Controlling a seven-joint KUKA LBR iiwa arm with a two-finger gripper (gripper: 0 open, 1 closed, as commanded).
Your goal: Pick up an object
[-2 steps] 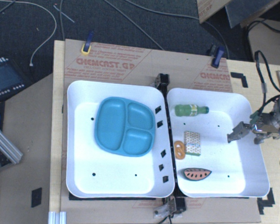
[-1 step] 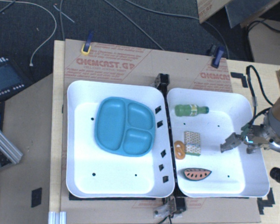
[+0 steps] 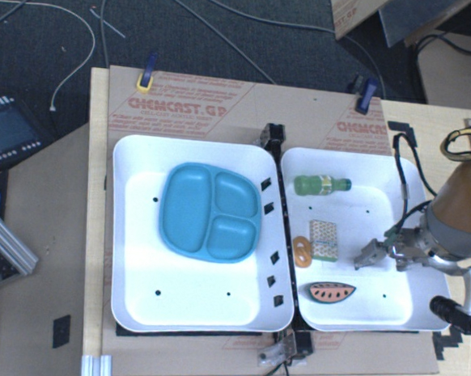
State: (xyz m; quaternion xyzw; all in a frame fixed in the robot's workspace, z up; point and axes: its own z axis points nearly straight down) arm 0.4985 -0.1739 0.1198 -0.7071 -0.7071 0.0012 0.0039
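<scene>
The right bin (image 3: 372,311) holds a green bottle (image 3: 321,185) lying on its side at the back, a small speckled square pad (image 3: 323,239) in the middle, an orange pretzel-like piece (image 3: 302,251) beside the divider, and a watermelon slice toy (image 3: 330,292) near the front. My gripper (image 3: 383,255) hangs over the right half of this bin, right of the pad and above-right of the watermelon slice. Its grey fingers point left and nothing shows between them.
The left bin (image 3: 131,272) carries a blue three-compartment plate (image 3: 211,212). Black clips line the divider (image 3: 275,227) between the bins. The arm's orange band (image 3: 466,197) looms over the right bin's right edge, with a black cable (image 3: 407,168) above it.
</scene>
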